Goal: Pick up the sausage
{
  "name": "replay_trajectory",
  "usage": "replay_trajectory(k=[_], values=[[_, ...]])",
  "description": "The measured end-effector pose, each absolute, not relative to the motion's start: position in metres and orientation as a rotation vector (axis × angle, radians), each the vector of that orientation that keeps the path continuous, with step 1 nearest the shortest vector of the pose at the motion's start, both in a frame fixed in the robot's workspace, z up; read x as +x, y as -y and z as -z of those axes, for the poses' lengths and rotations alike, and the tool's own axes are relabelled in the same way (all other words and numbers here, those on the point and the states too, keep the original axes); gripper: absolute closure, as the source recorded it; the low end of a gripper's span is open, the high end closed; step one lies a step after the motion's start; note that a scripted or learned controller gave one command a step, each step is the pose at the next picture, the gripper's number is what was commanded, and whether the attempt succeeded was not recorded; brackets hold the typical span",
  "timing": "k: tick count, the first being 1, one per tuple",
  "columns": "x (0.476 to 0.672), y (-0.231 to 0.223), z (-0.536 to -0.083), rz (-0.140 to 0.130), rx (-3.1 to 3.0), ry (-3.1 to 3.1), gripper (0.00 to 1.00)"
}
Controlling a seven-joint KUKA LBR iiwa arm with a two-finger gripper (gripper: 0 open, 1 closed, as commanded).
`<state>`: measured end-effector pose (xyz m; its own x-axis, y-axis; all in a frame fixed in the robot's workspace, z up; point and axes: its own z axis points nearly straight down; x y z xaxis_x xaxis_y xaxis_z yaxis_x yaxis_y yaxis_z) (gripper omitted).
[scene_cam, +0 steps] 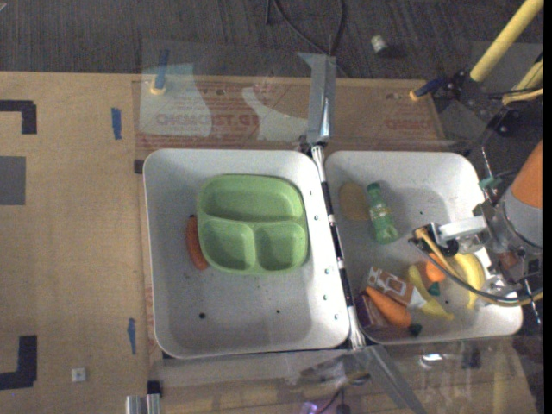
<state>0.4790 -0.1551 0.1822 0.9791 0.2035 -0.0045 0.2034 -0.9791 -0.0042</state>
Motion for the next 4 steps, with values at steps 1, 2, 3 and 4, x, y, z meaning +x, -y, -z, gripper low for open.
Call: replay_trajectory(k=[1, 2, 3, 4], values=[[0.480, 0.114, -0.087, 0.004, -3.068, 0.667, 0.00], [0.592, 0.166, -0.087, 0.002, -3.110, 0.450, 0.00], [0.563, 0.132, -0.128, -0.004, -2.916, 1.159, 0.00], [0.583, 0.096, -0.139, -0.002, -3.006, 0.910, 0.00]])
